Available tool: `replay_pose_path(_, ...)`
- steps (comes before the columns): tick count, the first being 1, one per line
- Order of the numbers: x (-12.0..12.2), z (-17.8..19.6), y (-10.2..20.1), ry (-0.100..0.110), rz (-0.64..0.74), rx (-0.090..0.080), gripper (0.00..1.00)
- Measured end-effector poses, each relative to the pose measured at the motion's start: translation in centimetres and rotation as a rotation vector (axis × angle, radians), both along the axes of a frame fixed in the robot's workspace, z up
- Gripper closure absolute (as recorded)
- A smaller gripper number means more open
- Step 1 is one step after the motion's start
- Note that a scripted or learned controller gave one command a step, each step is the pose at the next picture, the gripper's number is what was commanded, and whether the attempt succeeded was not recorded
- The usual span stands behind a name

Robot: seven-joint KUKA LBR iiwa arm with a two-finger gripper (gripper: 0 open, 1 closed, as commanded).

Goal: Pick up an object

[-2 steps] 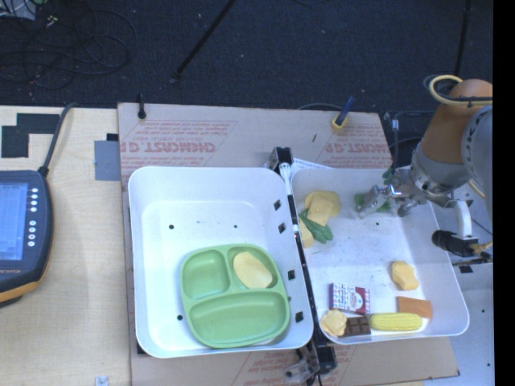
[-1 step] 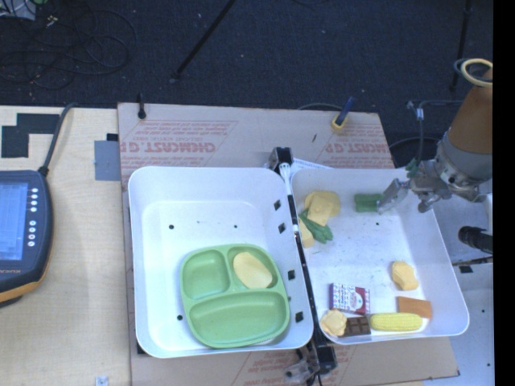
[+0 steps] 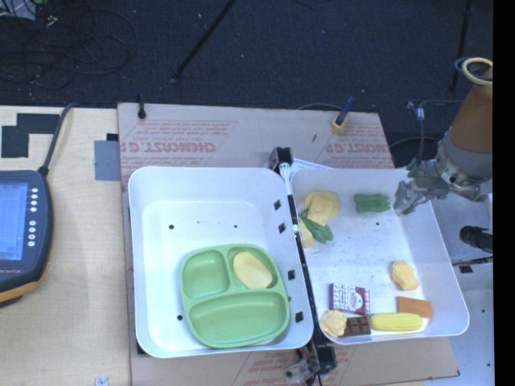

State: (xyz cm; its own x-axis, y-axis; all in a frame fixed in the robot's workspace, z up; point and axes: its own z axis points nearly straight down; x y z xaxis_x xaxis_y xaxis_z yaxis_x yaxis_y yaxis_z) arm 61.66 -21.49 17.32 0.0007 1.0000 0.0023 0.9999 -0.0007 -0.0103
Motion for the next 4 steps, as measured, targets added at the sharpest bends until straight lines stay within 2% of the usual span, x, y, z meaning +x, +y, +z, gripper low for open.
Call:
replay_pose_path(1,0.0,0.0,0.0,0.001,0.0,0.0,0.0)
replay_pose_path(2,0.0,0.7,-0.1,0.005,0.0,0.002,1.0)
replay_pose_path(3,0.0,0.6,-0.1,0.005,0.001,0.002,0.0)
replay_pose_path(4,-7.6,-5.2,0.4,0.005,0.0,0.003,0.0)
